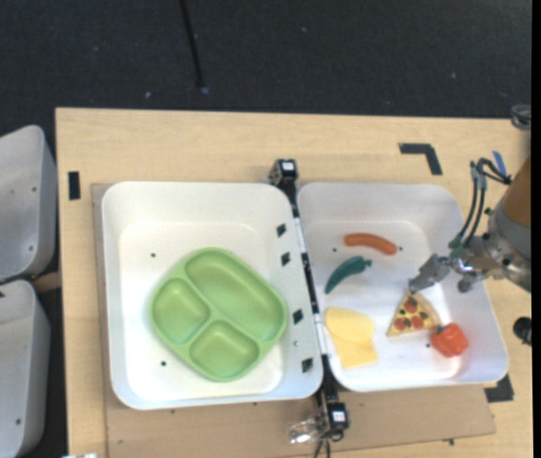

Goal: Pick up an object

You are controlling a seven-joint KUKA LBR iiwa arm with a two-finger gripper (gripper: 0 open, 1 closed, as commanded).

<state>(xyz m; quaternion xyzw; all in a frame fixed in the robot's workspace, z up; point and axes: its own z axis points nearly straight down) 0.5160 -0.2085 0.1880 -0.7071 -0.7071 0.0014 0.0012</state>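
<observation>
Altogether five toy foods (370,243), one green tray (217,313), two bins (117,256).

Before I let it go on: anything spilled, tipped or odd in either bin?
Nothing stands out. The green divided plate lies flat in the left bin. The sausage, green pepper, cheese slice, pizza slice and tomato lie apart in the right bin, end effector above the pizza.

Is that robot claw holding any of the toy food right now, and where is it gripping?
Nothing is held. The gripper hangs just above the pizza slice, with no toy between its fingers.
</observation>
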